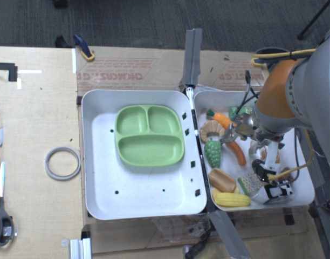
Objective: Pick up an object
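One sausage (pixel 238 152) just beside gripper (pixel 233 135)

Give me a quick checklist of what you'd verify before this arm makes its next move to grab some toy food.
1. Hand over the right bin: ok.
2. Target near it: sausage and green grapes lie close by: ok.
3. Anything between its fingers: cannot tell.
4. Room around the target: toys crowd together, corn beside bread roll: not ok.
5. Green divided plate in left bin, out of the way: ok.

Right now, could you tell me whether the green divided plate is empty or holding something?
Empty: the green plate lies in the left bin, its three compartments bare.
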`<state>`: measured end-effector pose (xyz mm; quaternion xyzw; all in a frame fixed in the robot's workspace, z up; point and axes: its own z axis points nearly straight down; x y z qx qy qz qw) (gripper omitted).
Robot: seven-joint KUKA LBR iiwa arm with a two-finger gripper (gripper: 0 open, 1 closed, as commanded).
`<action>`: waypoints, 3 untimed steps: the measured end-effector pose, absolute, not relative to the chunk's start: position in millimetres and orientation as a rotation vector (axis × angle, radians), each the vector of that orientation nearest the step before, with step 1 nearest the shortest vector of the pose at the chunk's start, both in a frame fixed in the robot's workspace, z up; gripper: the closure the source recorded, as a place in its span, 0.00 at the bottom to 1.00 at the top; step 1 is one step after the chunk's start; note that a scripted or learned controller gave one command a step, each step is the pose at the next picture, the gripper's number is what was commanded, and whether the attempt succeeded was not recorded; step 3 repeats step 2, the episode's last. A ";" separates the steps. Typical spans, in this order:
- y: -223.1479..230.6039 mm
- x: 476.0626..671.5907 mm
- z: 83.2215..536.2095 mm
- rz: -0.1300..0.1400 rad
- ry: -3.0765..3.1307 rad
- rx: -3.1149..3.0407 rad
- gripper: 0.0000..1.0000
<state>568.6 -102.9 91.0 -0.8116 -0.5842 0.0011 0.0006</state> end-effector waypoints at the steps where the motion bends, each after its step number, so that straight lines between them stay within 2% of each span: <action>1: -103.6 568.0 99.3 0.007 -1.832 -2.548 1.00; 2: -38.1 606.7 191.1 0.005 -1.822 -2.559 1.00; 3: -38.1 606.7 191.1 0.005 -1.822 -2.559 1.00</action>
